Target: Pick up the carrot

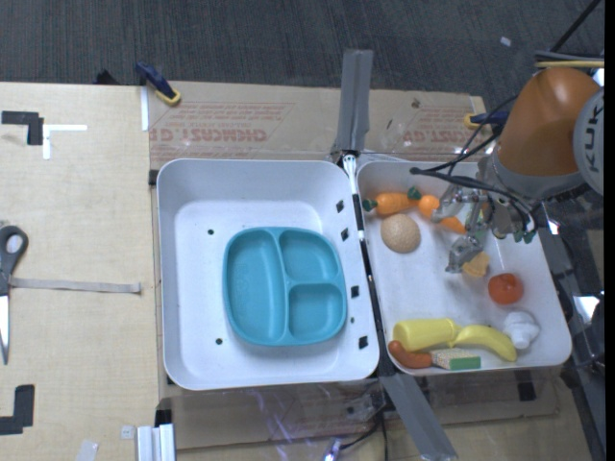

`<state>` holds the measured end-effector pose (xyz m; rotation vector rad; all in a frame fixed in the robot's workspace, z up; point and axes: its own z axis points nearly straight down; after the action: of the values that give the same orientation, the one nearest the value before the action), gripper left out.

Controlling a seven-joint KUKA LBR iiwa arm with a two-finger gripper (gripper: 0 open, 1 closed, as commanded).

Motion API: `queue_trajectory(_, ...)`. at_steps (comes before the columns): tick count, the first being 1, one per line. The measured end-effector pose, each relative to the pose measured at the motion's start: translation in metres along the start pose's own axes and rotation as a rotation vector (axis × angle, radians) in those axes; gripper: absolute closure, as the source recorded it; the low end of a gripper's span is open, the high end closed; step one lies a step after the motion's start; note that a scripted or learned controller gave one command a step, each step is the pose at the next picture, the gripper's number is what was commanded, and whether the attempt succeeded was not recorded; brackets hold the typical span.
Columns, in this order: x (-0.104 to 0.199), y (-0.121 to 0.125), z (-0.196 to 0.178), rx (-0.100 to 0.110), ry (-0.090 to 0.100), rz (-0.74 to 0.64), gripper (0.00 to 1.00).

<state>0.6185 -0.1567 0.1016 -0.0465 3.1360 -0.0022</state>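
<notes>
The carrot [392,203], orange with a green end, lies at the back left of the right bin [550,286], close to the divider. A second orange piece [450,224] lies just to its right. My gripper [464,254] hangs over the middle of the right bin, to the right of the carrot and a little nearer the front, just above a small yellowish item [476,268]. Nothing shows held in the gripper. The arm's orange band [550,123] sits above the bin's back right corner.
A beige egg-shaped item [401,233] lies in front of the carrot. A tomato [504,287], a white item [521,328], a banana [488,342], a yellow piece [425,332] and a red sausage [411,357] line the front. The left bin [183,286] holds a blue divided plate [285,285].
</notes>
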Motion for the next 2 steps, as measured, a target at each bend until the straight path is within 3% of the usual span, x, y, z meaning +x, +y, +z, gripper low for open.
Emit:
queue_trajectory(1, -0.002, 0.0, -0.011, 0.002, -0.006, -0.002, 1.0)
queue_trajectory(2, -0.014, 0.033, -0.094, -0.001, -0.001, 0.157, 1.0)
